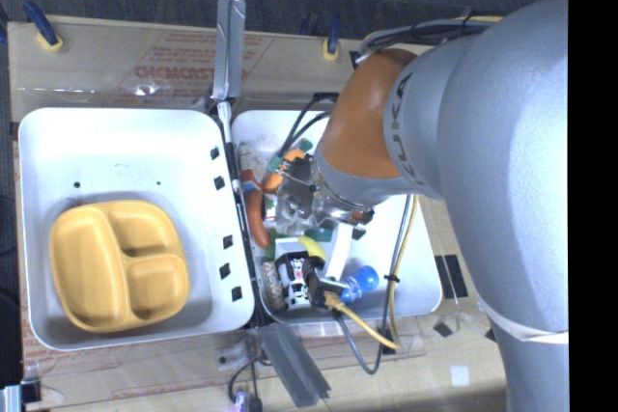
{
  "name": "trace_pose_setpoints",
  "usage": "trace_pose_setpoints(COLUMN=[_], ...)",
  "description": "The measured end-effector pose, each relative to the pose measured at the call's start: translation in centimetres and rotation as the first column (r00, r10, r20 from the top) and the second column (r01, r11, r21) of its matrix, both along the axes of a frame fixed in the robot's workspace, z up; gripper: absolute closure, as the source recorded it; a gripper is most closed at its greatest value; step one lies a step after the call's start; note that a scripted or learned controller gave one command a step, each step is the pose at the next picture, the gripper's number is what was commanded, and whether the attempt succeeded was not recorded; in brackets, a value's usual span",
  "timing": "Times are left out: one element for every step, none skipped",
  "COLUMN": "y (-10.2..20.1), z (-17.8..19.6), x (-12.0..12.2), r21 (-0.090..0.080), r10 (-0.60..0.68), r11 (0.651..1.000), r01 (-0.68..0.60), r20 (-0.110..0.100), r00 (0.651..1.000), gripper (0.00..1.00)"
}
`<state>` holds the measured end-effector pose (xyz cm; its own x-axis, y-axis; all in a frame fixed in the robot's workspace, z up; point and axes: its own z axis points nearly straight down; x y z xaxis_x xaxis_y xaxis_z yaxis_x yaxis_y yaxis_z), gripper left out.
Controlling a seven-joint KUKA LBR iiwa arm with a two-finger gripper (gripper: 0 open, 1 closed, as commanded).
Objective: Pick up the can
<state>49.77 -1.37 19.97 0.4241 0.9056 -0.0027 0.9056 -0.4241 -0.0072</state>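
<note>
Right of the yellow tray (116, 260), the gripper (294, 206) hung over the cluttered right bin (420, 299). Whether it gripped anything couldn't be told.

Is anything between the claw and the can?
Cannot tell: the claw sits among clutter in the right white bin, with a long orange piece and a round blue piece nearby, and the grey arm hides what lies under it.

Even overhead light, soft shadows, slightly grainy.
</note>
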Motion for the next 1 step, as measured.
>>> trace_pose_setpoints(y=[0.01], z=[0.01], x=[0.00], r21=[-0.001], r10=[0.001], r11=[1.000], r01=[-0.001], r20=[0.000], r00=[1.000], gripper=[0.00])
